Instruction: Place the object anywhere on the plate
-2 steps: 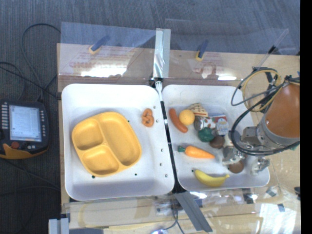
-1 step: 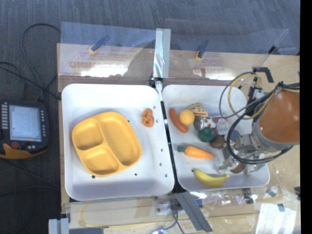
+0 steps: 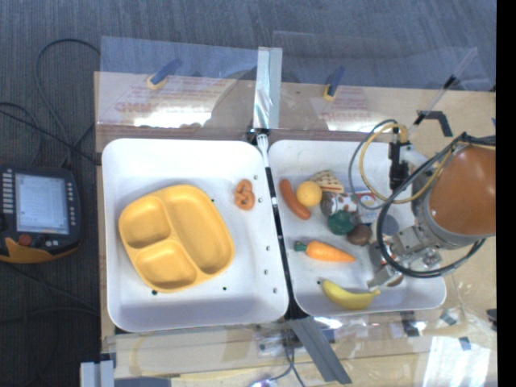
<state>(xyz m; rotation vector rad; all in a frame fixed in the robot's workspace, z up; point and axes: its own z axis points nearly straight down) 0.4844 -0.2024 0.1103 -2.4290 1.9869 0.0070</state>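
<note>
Grey carpet surrounds a wooden table (image 3: 121, 103) that carries two shallow white bins side by side. At the lower right of the frame, in the right white bin (image 3: 427, 297), a yellow plastic banana (image 3: 348, 294) lies near the front wall. The end effector (image 3: 385, 278) hangs just above and to the right of the banana's upper end, close to it; I cannot tell from this angle whether it touches the fruit or how it is set. Above the banana lies an orange toy carrot with a green top (image 3: 325, 251). Farther up sit a red sausage-shaped toy (image 3: 293, 199), a round yellow lemon-like toy (image 3: 309, 193), a tan waffle-patterned piece (image 3: 327, 181) and a cluster of dark green and brown toys (image 3: 345, 220). In the left white bin (image 3: 113, 216) rests a yellow three-compartment plastic plate (image 3: 175, 236), with a small orange pretzel-shaped toy (image 3: 243, 193) apart from it toward the upper right. A black handheld control pendant (image 3: 38, 212) lies on the carpet at the left edge.
</note>
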